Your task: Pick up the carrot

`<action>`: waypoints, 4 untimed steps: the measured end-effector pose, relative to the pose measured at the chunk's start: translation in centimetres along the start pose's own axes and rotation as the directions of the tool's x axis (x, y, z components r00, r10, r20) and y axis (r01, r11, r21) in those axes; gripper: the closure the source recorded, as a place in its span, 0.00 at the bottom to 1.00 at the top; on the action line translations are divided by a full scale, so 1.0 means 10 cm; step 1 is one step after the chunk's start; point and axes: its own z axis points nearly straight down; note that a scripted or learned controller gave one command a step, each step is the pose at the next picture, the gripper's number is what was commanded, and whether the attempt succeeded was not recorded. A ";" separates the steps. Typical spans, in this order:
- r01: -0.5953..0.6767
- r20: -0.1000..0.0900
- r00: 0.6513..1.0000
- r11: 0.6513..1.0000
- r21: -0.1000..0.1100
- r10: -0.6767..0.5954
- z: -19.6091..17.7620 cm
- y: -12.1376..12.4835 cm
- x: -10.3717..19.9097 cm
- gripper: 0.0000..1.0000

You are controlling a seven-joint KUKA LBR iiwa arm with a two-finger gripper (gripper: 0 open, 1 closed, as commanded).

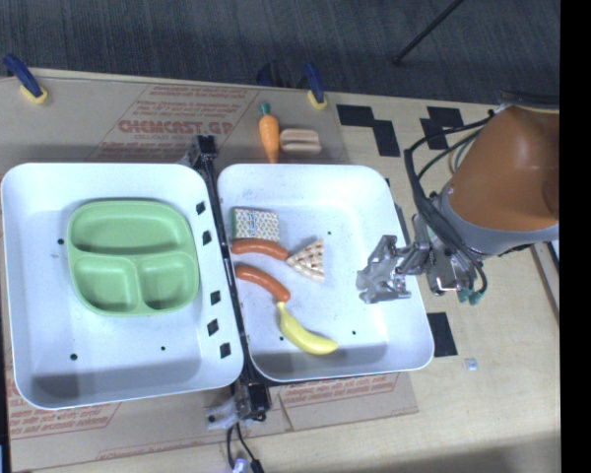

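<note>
The carrot (268,136), orange with a green top, lies on the cardboard just behind the right bin (374,190), outside it. My gripper (377,279) hangs low over the right side of the right bin, far to the front right of the carrot. Nothing shows between its fingers.
The right bin holds a checkered packet (255,224), two sausages (260,249) (263,282), a wafer wedge (308,258) and a banana (305,334). A hot dog bun (299,142) lies next to the carrot. The left bin (30,264) holds a green divided tray (133,255).
</note>
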 end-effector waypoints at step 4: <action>0.628 0.001 0.778 0.778 0.001 -0.628 0.15 -0.30 -0.10 1.00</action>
